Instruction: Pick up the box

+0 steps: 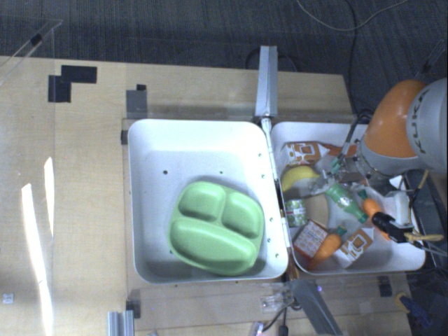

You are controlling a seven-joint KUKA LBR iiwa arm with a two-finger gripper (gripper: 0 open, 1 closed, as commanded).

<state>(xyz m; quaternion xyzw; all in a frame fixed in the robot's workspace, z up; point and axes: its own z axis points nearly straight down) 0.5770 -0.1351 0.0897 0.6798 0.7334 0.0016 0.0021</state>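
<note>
Arm enters from 3 o'clock; claw (348, 165) sits low over the right bin (413, 260), among clutter. Claw state: cannot tell. Box (305, 150), white with orange print, lies at the bin's 12 o'clock edge, just beside the claw at its 9 o'clock. Yellow fruit (298, 178) below the box. Left bin (143, 187) holds a green sectioned tray (217, 226).

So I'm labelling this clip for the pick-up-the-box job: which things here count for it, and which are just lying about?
For the job:
- box, orange and white, near the right bin's front
- hand, low over the right bin's clutter
- right bin

Lying about:
- green tray in the left bin
- yellow fruit
- carrot
- clear bottle
</note>
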